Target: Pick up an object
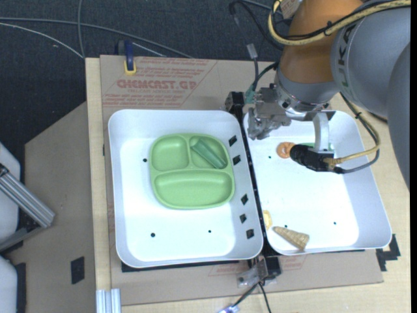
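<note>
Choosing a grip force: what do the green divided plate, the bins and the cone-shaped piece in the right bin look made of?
Green divided plate: probably moulded plastic, matte, evenly coloured with soft rounded rims. Bins: thin white plastic, slightly glossy, judging by faint sheen on the curved walls. Cone-shaped piece: tan, ridged surface, possibly plastic toy food; too small to be sure.

two bins side by side on the table (pixel 65 175). left bin (pixel 130 233) holds a divided plate (pixel 189 191). right bin (pixel 352 227): cone (pixel 291 237) near front edge, small round item (pixel 284 150) toward back, under the arm (pixel 319 38).
</note>
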